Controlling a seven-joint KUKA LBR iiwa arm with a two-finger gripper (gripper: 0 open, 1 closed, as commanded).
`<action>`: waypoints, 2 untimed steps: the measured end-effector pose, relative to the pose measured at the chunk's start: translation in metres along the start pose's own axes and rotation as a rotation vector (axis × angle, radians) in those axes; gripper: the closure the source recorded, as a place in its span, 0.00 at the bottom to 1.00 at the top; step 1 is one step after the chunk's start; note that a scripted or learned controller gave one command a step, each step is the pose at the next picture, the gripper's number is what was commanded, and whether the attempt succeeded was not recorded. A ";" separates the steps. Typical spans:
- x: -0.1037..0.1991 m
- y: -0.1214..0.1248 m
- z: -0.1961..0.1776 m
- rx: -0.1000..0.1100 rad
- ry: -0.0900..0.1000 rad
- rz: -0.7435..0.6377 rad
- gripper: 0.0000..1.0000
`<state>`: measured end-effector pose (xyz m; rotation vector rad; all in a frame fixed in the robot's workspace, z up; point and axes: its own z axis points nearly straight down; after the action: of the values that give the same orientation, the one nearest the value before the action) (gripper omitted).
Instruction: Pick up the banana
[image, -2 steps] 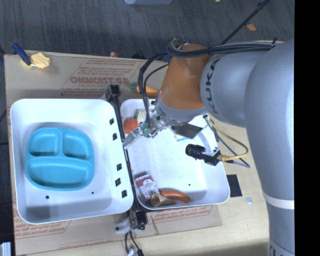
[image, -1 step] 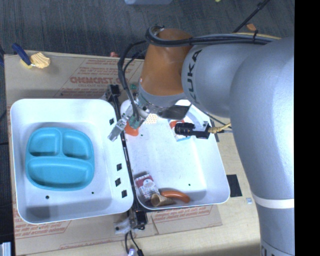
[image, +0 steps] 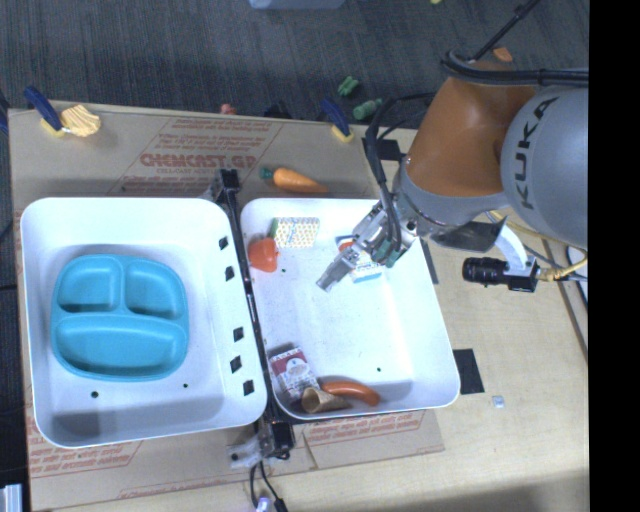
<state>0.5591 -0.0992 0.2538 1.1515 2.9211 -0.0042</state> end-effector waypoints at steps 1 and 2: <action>0.046 0.015 0.062 0.000 0.005 -0.289 0.00; 0.076 0.078 0.062 -0.002 0.003 -0.217 0.00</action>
<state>0.5574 0.0096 0.1918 0.8287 3.0309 -0.0003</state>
